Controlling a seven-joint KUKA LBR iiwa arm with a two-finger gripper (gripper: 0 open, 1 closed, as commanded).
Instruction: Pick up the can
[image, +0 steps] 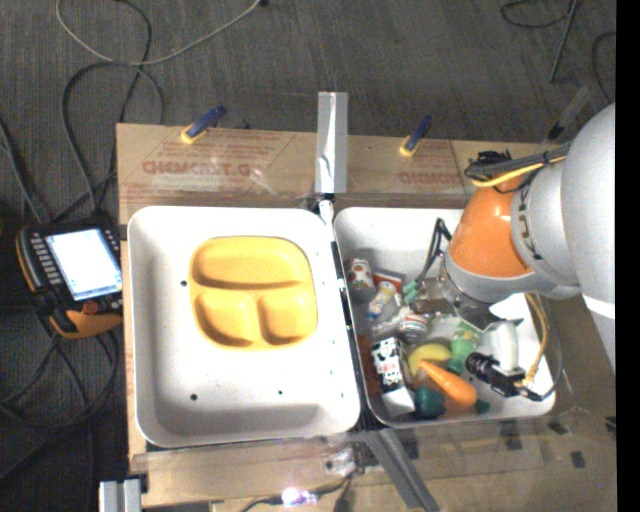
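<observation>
Arm was parked low over the right white bin (395, 228)
Small red-and-white can (358, 272) lay left of the hand (432, 300); honestly couldn't tell its grip.

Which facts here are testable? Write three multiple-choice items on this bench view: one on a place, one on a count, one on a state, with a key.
1. Where does the yellow tray lie?
A. in the left bin
B. in the right bin
C. on the floor

2. How many compartments does the yellow tray have?
A. one
B. three
C. six

3. How is the handheld screen left of the bins?
A. dark
B. lit
C. covered by a cloth

Key: 1 A, the tray sits in the left bin, apart from the clutter in the right bin. 2 B, one wide compartment above two smaller ones. 3 B, its display glows pale blue-white.
</observation>
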